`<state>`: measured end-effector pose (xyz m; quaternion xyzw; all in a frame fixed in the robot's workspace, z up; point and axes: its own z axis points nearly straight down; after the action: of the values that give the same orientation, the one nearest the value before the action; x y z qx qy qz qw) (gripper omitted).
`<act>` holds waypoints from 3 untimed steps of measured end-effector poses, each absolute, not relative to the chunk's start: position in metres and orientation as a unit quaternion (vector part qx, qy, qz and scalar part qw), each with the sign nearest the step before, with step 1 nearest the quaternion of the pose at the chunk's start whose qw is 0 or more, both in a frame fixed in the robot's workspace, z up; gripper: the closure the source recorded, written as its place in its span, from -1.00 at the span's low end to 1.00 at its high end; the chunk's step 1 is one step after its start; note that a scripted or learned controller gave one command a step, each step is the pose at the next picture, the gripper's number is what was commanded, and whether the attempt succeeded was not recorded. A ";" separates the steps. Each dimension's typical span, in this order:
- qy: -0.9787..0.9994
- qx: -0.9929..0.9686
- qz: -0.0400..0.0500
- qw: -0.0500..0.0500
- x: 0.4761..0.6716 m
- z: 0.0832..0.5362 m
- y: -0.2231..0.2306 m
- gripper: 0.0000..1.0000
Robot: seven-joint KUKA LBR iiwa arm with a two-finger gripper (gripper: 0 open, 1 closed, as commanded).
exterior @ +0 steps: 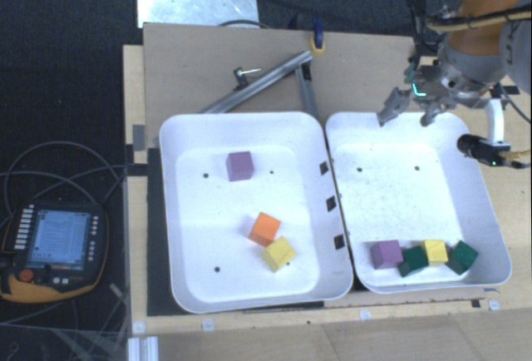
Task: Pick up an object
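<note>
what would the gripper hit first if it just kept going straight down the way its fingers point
Probably bare floor at the far end of the right bin. The gripper hangs open over its back rim, and the blocks there sit along the near edge, well out of line. Depth is hard to judge.

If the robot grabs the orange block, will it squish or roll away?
Probably neither. The orange block looks like a solid cube with flat faces, so it should sit still instead of rolling, and likely stays stiff. It touches the yellow block at one corner, so a push might nudge that one too. It seems small, so probably light.
</note>
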<state>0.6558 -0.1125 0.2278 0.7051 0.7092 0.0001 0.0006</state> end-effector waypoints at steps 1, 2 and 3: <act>0.708 0.706 -0.001 -0.001 0.651 0.185 -0.112 -1.00; 0.708 0.706 -0.001 -0.001 0.658 0.127 -0.114 -1.00; 0.708 0.706 -0.001 0.000 0.658 0.089 -0.114 -1.00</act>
<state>0.6579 -0.1139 0.0887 0.7059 0.7083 -0.0007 -0.0004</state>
